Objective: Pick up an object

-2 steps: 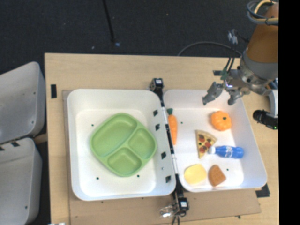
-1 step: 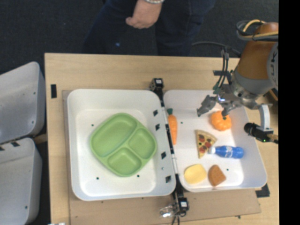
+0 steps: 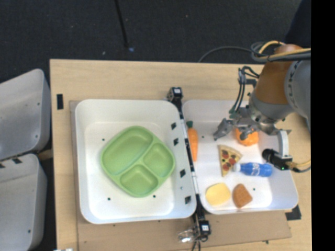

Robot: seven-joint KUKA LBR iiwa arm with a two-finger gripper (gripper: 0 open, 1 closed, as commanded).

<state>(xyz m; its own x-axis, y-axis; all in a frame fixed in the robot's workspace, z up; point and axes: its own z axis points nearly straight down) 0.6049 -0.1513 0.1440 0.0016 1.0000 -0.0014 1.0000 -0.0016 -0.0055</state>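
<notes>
Right white bin (image 3: 282, 195): end effector (image 3: 246, 128) directly over small orange object (image 3: 247, 136), grip state unreadable

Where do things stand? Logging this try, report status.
End effector low in right bin, over orange toy; grip unclear. Pizza slice, bottle close beside. Carrot at divider.

The grey arm (image 3: 293, 82) comes in from the right side of the picture, with its orange band (image 3: 272, 80) near the upper right, and it bends down so that its gripper (image 3: 246, 131) hangs low, a little right of the middle of the picture.
</notes>
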